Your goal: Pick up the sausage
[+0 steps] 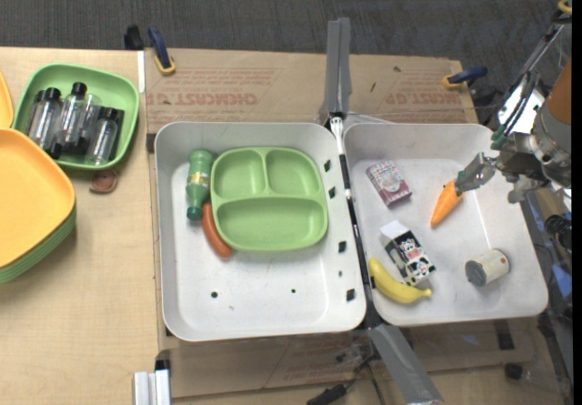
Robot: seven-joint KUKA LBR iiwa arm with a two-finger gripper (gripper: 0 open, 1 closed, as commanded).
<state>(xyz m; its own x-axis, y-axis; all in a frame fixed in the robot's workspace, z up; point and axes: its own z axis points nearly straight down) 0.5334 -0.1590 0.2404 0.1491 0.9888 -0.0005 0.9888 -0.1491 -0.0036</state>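
The sausage (215, 230), a reddish-orange curved piece, lies in the left bin (255, 303) against the lower left edge of the green divided plate (268, 197). My gripper (472, 175) is far from it, over the right bin (455, 298) near its right side. It hangs just above the top end of an orange carrot (445, 202).
A green bottle (197, 181) lies just above the sausage, beside the plate. In the right bin are a pink box (388, 183), a small milk carton (406, 253), a banana (398, 285) and a can (487, 268). Yellow plates (32, 203) and a green tray of bottles (77, 116) sit at the left.
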